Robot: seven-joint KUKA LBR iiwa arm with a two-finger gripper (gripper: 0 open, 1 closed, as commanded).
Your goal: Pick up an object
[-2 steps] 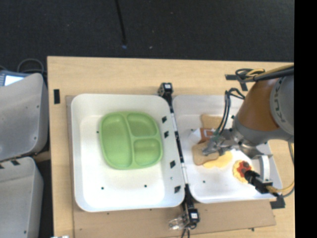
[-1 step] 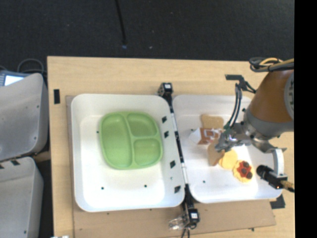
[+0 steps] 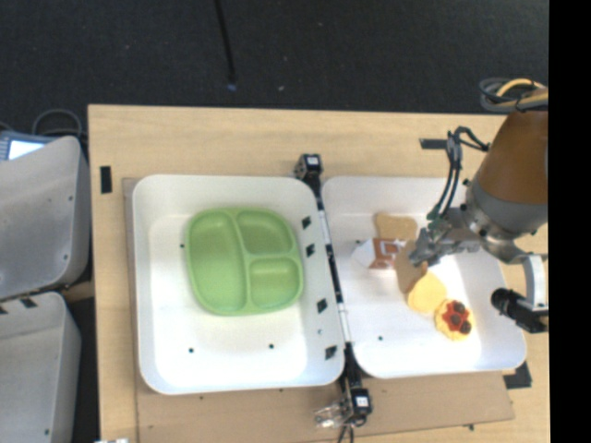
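Several small food-like objects lie in the right bin (image 3: pixel 388 353): a tan toast-shaped slice (image 3: pixel 395 224), a small white and brown piece (image 3: pixel 381 251), a yellow round piece (image 3: pixel 428 293) and a yellow piece with red spots (image 3: pixel 453 319). My gripper (image 3: pixel 420 250) hangs low over the middle of this bin, just above the yellow round piece and right of the small white and brown piece. A tan object (image 3: pixel 409 276) shows right below the gripper; whether it is held is unclear.
The left bin (image 3: pixel 157 340) holds a green divided plate (image 3: pixel 245 260). A clip-lined divider (image 3: pixel 328 275) runs between the bins. The arm's orange band (image 3: pixel 517 160) and grey wrist cover the right bin's far right side. Black cables hang near the wrist.
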